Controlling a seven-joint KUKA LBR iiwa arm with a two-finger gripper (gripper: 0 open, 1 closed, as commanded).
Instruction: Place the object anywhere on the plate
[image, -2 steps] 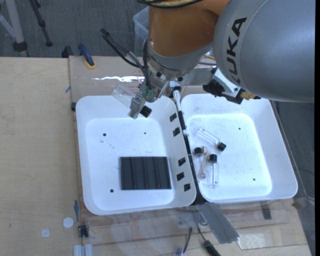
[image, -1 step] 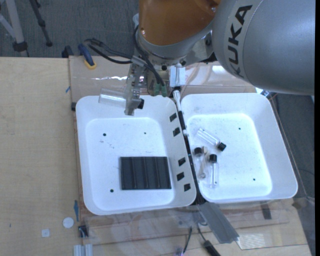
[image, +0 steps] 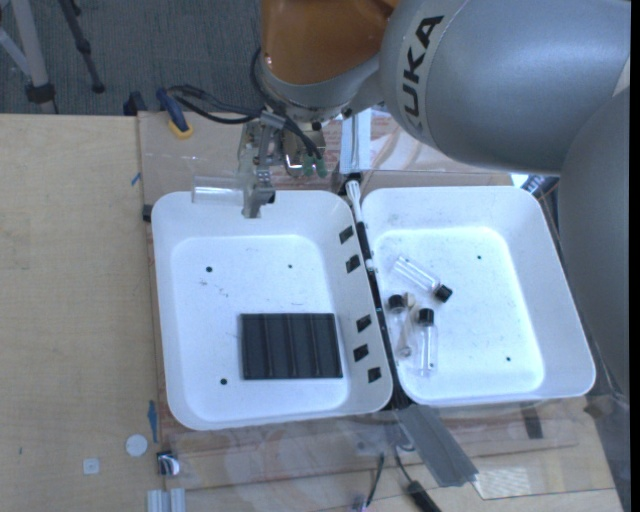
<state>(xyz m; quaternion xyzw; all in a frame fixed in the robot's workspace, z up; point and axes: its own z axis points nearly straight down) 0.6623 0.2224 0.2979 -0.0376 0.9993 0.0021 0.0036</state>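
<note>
Looming closest to the lens, my grey arm (image: 520, 70) sweeps in from the right, its orange band (image: 320, 35) sitting high at top centre. Below that band hangs my tool (image: 258, 190), over the far rim of the left bin (image: 180, 240). I cannot tell whether it is released or clenched, and I see nothing held in it.

On the left bin's floor lies a dark ribbed plate (image: 290, 346), flat, toward the near side. The right bin (image: 540, 260) holds the objects: a few clear vials (image: 420, 312) with black caps, clustered near its left side, some touching or nearly so. They are well apart from my tool, across the divider (image: 358, 290) between the bins.

What I judge could go wrong:
- The vials are clear and small, so a grasp could close beside one and come up with nothing.
- They lie crowded, so I might nudge a neighbour or pinch two together.
- A round vial could roll off the plate's ribs once let go, or roll away if dropped from height.
- Carrying one across, I might clip the raised divider and lose it.
</note>
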